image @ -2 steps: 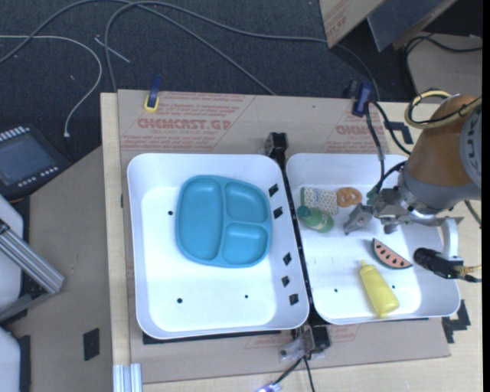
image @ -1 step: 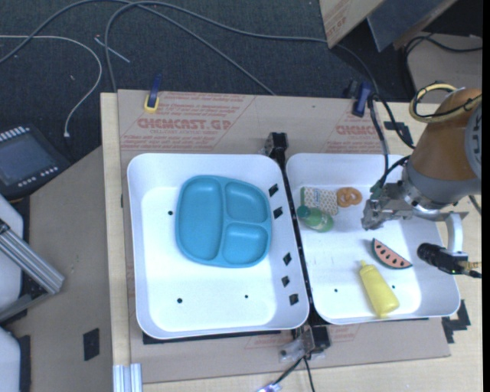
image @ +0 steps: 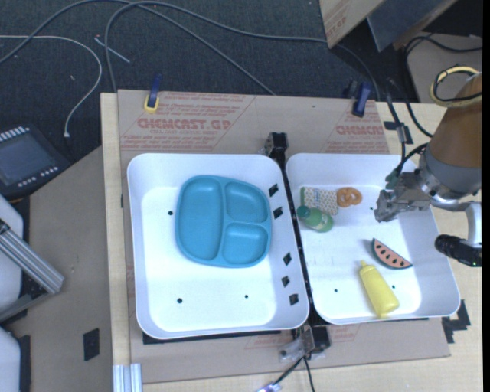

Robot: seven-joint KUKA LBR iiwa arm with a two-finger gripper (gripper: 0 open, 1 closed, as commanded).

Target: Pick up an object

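Observation:
The right bin holds several small items. A watermelon slice lies mid-right, with a yellow bottle just below it near the front. At the back left of that bin sit a small orange ring, a pale dotted piece and a green round item. My gripper hangs over the back right part of this bin, above and slightly right of the watermelon slice, apart from the orange ring. Nothing shows between its tips.
The left bin carries a blue divided plate. A black clamp strip runs between the two bins. Cables cross the dark floor behind the bench, and a cardboard box stands at the back right.

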